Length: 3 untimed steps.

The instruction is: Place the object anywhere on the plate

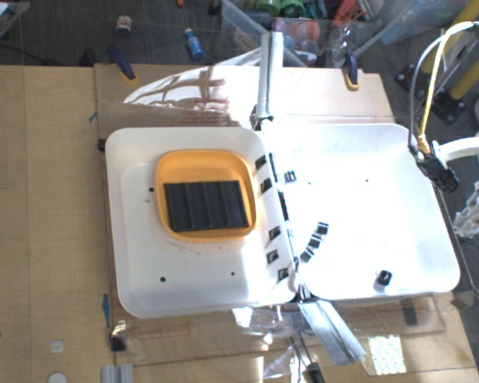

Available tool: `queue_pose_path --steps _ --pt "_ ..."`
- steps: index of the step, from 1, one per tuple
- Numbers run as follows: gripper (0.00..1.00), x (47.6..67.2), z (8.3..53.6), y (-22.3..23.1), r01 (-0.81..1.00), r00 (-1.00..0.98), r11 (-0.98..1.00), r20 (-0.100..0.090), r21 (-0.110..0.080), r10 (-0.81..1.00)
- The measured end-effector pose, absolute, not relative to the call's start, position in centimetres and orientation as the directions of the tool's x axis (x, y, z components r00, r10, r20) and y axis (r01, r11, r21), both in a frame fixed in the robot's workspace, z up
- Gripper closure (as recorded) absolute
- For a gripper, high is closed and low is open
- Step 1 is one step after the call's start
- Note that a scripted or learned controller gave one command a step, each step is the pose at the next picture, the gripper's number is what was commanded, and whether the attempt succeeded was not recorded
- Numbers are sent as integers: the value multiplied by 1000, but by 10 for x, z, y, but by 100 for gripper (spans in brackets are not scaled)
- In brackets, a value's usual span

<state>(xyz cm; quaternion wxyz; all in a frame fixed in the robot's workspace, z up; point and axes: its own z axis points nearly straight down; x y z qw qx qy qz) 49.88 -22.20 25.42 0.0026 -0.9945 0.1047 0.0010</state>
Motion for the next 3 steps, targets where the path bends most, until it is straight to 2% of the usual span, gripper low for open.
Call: queue_pose_path --steps 1,2,3 --pt "100 493 252 -221 -199 980 -980 -4 -5 -199" --pt "100 496 374 -221 -200 980 -980 3 -7 -200" --pt "100 515 269 -222 -198 980 -980 -4 -5 -198"
